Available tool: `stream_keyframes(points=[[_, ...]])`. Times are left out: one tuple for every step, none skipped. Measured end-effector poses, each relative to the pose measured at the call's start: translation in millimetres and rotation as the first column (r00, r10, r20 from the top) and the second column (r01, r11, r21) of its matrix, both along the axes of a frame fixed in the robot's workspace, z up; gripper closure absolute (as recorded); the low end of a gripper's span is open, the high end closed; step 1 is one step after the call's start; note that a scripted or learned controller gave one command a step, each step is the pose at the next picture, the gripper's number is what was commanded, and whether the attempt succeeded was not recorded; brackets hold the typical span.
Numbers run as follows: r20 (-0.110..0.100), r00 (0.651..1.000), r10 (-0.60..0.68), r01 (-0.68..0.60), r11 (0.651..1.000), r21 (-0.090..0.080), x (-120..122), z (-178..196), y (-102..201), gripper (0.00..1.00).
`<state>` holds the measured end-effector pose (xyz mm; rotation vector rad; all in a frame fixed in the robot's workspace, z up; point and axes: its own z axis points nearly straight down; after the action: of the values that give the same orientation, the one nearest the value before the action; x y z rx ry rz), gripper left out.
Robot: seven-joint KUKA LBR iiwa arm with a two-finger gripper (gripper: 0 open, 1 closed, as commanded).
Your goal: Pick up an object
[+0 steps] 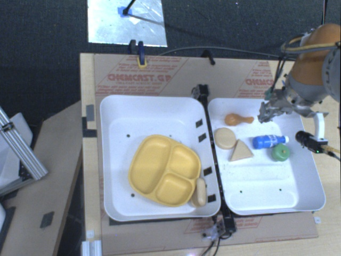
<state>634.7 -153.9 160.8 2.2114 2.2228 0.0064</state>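
Tray in left bin; bottle in right bin.

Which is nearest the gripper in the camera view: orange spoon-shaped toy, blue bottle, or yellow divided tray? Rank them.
From the gripper:
1. Orange spoon-shaped toy, just to its left in the right bin.
2. Blue bottle, below it.
3. Yellow divided tray, left bin.

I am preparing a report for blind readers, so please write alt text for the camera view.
A grey robot arm reaches from the right, its gripper low over the right bin, near an orange spoon-shaped toy, a blue bottle, a green ball, a round beige piece and a wedge. The left bin holds a yellow divided tray.
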Motion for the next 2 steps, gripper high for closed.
stream_keyframes(points=[[-0.001, 1.000, 0.001, -0.001, 1.000, 0.000, 5.2, 44.6, -0.4, 1.00], [0.002, 1.000, 0.001, -0.001, 1.000, -0.001, 12.4, 108.6, 1.8, 1.00]])
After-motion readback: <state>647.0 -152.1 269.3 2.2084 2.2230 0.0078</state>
